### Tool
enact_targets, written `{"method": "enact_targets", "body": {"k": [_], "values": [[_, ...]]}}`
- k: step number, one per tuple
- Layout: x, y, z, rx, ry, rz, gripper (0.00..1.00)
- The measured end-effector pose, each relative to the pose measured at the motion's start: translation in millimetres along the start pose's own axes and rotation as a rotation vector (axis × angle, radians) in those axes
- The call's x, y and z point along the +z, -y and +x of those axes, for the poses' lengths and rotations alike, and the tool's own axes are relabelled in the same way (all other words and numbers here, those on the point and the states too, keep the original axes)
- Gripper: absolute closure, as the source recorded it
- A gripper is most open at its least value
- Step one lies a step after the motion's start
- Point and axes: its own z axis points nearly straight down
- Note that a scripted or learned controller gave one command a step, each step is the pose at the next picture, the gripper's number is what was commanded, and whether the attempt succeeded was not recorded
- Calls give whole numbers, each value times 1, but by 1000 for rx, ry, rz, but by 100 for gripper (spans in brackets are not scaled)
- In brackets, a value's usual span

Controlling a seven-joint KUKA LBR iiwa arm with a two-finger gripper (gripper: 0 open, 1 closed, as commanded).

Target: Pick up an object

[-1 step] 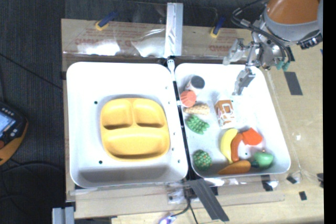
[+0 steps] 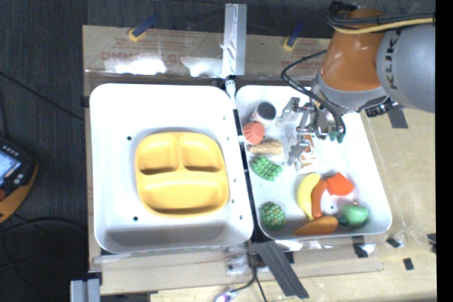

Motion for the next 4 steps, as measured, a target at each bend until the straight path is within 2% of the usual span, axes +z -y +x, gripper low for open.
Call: {"method": "enact_targets", "body": {"k": [1, 2, 3, 4], "values": [[47, 28, 76, -5, 10, 1, 0], [47, 3, -15, -64, 15, 3, 0], [47, 27, 56, -94, 10, 3, 0], [47, -5, 45, -132, 14, 5, 0]]}}
